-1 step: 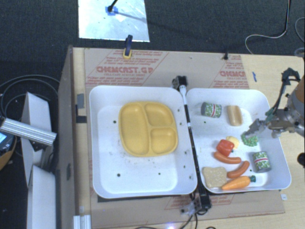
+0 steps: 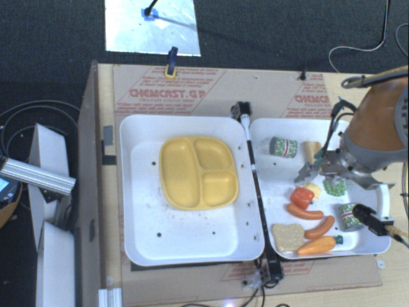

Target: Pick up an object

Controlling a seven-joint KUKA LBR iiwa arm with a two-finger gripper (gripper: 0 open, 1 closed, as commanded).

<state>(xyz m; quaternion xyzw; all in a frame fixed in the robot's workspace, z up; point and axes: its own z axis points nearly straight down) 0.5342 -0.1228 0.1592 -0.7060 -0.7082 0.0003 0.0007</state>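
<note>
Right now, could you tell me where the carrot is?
The carrot lies in the right bin, along its near edge, just right of the slice of bread and directly below a sausage.

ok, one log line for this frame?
arm over right bin | gripper above red pepper | nothing seen held | yellow tray in left bin

Yellow tray (image 2: 198,173) in white bin (image 2: 144,235); red pepper (image 2: 302,197), orange carrot (image 2: 316,246), tan bread slice (image 2: 287,236), green-labelled can (image 2: 283,147).
</note>
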